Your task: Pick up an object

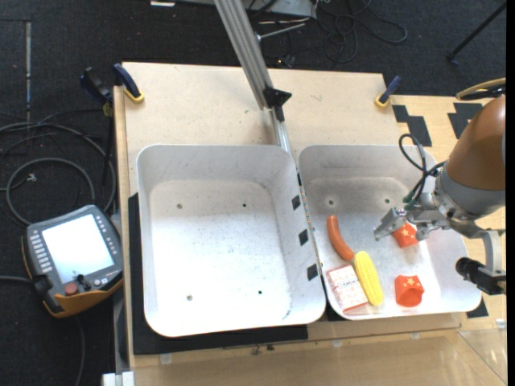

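the arm reaches in from the right over the right bin (318, 163), and the gripper (400, 225) sits low inside it, toward the bin's right half. a small red object (406, 235) lies right at the tip of the fingers, touching or almost touching them; whether the fingers are open, closed, or actually around it cannot be told, since the wrist body and cabling cover the upper part of the grasping area.

the coming move turns on this closeness: the small red object is directly under and just in front of the fingers, so little more than a closing and a lift seems needed, if it is indeed between them. it has no clear long axis.

the other things lie to the lower left of the gripper: an orange sausage (340, 238) running diagonally, a yellow corn cob (368, 277) lying lengthwise toward the near rim, a red and white card (346, 289) just beside the cob, and a red cup-like piece (409, 290) near the front edge.

the left bin (153, 167) stands well apart on the counter (201, 95).
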`<state>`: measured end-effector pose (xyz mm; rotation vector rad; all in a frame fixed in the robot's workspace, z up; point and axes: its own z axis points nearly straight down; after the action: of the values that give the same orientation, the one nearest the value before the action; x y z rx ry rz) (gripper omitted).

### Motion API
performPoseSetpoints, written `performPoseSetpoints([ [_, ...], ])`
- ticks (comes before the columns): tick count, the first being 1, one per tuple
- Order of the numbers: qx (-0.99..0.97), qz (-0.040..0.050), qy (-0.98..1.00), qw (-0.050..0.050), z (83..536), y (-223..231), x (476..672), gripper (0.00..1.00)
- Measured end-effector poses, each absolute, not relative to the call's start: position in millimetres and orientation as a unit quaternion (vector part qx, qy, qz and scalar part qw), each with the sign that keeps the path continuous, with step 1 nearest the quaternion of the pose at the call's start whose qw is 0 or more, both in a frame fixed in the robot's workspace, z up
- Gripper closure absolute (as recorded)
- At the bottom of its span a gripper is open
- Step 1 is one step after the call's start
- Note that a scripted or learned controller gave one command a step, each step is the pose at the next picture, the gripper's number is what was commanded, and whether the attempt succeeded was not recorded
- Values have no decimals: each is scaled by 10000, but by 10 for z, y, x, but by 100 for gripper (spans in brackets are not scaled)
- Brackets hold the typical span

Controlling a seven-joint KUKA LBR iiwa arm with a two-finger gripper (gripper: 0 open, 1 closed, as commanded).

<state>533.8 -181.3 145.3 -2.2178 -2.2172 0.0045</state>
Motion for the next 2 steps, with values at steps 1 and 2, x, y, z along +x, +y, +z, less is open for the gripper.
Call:
performPoseSetpoints([
  [1,-7085,-7,-7056,-91,1017,-1863,5375,0],
  [2,-7081,-21,-7060,-97,1134,-1857,5384,100],
])
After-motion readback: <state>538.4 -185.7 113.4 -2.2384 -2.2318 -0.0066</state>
